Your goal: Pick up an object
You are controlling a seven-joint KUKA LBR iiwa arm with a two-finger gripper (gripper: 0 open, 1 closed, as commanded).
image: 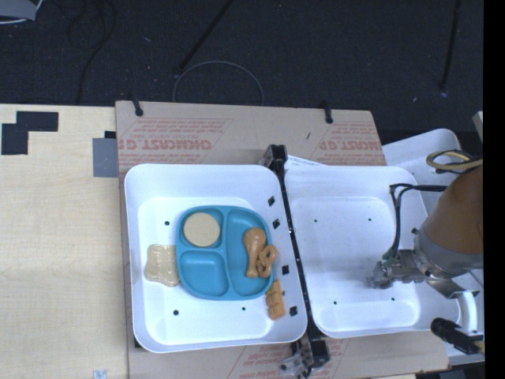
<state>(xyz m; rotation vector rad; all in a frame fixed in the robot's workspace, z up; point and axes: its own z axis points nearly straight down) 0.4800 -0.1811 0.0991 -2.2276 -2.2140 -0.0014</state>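
Note:
A blue divided tray (pixel 207 278) lies in the left bin (pixel 150 188). On it rest a round tan cookie (pixel 200 229) and a brown pretzel-shaped piece (pixel 259 253). A pale toast-like piece (pixel 162 264) lies just left of the tray, and a small brown chunk (pixel 274 300) sits at the tray's lower right corner. My gripper (pixel 384 276) is low over the floor of the right bin (pixel 355 204), near its right side, far from all these objects. I see nothing in it.
The arm's grey and orange wrist (pixel 458 227) covers the right bin's right rim. A black divider (pixel 288 251) runs between the two bins. Cardboard (pixel 237 133) lies under the bins, with a wooden bench top (pixel 55 243) to the left.

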